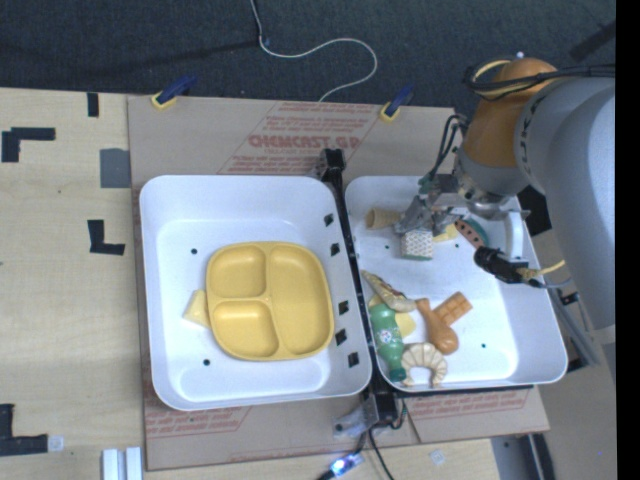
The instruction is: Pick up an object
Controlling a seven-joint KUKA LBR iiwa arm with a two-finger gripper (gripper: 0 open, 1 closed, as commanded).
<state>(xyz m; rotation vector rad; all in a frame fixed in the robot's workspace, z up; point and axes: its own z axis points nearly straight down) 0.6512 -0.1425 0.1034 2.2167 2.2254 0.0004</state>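
Note:
My gripper (420,230) hangs low over the far left part of the right bin (520,368). A small grey-white checkered piece (417,245) sits right at its tip; whether it is gripped or just lying under the gripper is unclear. In the near left of that bin lie a tan shell-like toy (385,290), a green bottle-shaped toy (384,330), an orange-brown toy (445,323) and a pale curled shrimp-like toy (426,366). A beige piece (380,218) lies just left of the gripper. An orange and green piece (470,232) lies to its right.
The left bin (170,218) holds a yellow divided plate (268,300) with a yellow wedge (194,308) sticking out from under its left side. A black divider with clips (345,268) runs between the bins. The arm's orange band (500,118) and grey body rise at the right.

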